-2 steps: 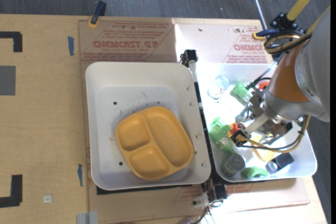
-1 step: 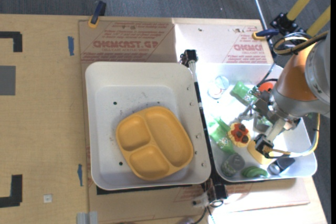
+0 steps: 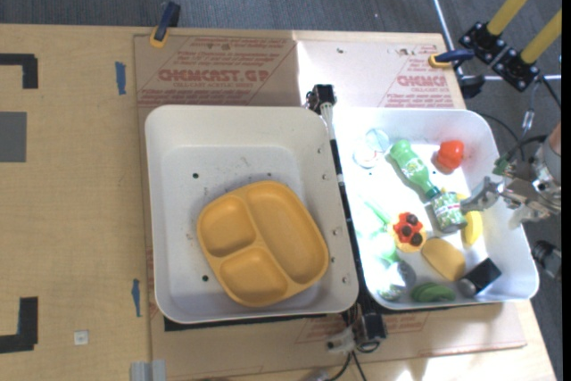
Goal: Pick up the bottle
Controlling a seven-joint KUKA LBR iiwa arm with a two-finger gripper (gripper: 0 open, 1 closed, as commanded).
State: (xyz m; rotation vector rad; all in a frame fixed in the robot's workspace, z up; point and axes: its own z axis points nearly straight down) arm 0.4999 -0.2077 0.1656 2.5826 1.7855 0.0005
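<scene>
Inspection of the worktop [image 3: 80,192] finds two shallow white bins side by side. The left bin [image 3: 169,192] carries a yellow divided plate [image 3: 260,243]. The right bin [image 3: 508,281] carries the clutter, and its rim serves as the reference for all positions below.

The bottle [image 3: 413,165], green with a clear or pale neck end, lies on its side inside the right bin, in the half toward the far rim, slanting from the far-left down toward the bin's middle. Just beside its lower end sits a small green-labelled container [image 3: 448,210]. A red-orange ball [image 3: 451,153] rests near the far-right corner, apart from the bottle. A yellow block [image 3: 443,258], a black block [image 3: 482,276] and a red-and-black toy [image 3: 409,228] lie toward the near rim.

The gripper [image 3: 513,190] stands at the bin's right rim, well to the side of the bottle and not touching it. Whether its fingers are spread or pressed together cannot be told; the detail there is too fine and cluttered.

Assessment of handling: the bottle appears to be light, thin plastic, probably smooth and liable to roll or squirt out under a pinch. The soundest hold would be across the middle of the body, fingers square to its long axis, clear of the neighbouring container. Pickup not yet begun.
</scene>
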